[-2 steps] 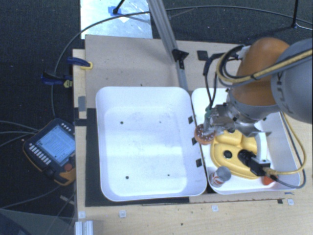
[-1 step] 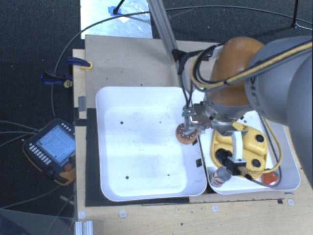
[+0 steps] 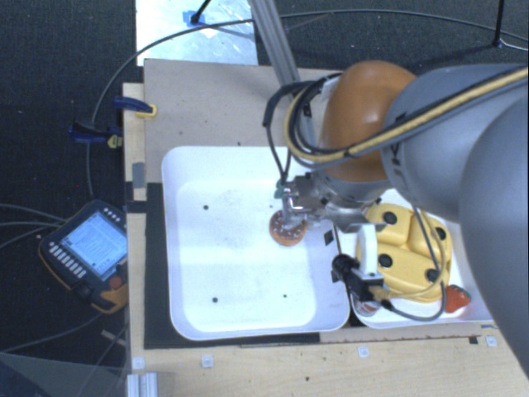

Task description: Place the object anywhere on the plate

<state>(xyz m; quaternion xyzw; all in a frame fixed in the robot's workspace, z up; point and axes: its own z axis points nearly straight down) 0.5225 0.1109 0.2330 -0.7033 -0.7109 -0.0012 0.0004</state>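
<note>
On the dark floor at the far left lies a teach pendant with a lit blue-white screen and an orange-yellow casing, with cables running off around it. Just right of it, blue-and-yellow clamps grip the left edge of the tan bench board. Beyond the board's far edge is a bright, reflective patch of floor, crossed by a slanting grey pole.

The left white bin takes up the middle of the board; its floor is bare apart from a few small dark dots. Near its right wall, about midway between near and far, sits a small round brownish object with a pale rim, resting on the bin floor.

The gripper hangs directly over that object, its metal tip at or touching the object's top. From this angle I cannot tell whether its jaws are apart or together, nor whether anything is held between them.

To the right, the arm's orange band and grey links cover most of the right bin, with black and yellow cables looped around the wrist. A yellow housing with dark bolts sits over that bin, and a small red-orange thing peeks out at its near right corner. I cannot make out a plate.
</note>
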